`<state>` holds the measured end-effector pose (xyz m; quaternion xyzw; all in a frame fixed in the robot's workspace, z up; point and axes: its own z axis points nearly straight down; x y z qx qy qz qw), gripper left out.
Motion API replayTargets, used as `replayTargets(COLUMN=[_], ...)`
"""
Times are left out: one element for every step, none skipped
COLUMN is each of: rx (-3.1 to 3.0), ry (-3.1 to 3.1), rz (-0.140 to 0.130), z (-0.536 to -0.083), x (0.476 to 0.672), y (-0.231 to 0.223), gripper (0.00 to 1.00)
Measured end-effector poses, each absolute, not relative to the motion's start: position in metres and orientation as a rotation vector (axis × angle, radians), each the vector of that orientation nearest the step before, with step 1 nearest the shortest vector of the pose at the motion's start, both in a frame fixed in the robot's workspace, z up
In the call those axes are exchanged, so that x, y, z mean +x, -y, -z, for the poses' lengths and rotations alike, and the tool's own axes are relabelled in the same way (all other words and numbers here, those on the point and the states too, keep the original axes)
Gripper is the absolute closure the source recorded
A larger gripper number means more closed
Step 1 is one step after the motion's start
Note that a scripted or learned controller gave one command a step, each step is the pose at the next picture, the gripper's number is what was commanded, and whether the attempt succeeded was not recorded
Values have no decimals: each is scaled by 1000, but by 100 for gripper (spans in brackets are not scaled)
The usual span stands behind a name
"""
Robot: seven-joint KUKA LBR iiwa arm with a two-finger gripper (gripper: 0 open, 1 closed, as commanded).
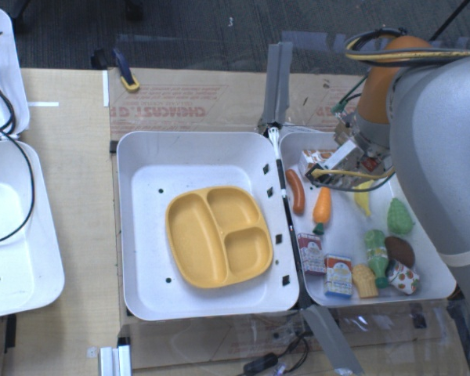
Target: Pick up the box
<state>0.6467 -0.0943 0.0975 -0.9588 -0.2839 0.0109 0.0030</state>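
Approach step: gripper (341,171) at right bin's (442,276) far end, finger state unclear; box (338,275) sits at near end, needs repositioning.

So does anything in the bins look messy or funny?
Nothing looks broken or spilled. The toy food lies jumbled in the right bin, and the yellow plate sits slightly crooked in the left bin.

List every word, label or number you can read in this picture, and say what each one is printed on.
Red lettering on the cardboard sheet behind the bins: printed upside down to this view and too faint to read for sure.
Box with the red top in the right bin: printed front, too small to read.
Small box beside it: print too blurred to read.
Carton near the gripper: markings unreadable.
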Motion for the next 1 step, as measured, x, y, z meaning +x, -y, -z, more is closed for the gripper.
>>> replayTargets(rx=[-3000], ry=[873], rz=[-79], z=[-92], x=[639], y=[99], gripper=[0])
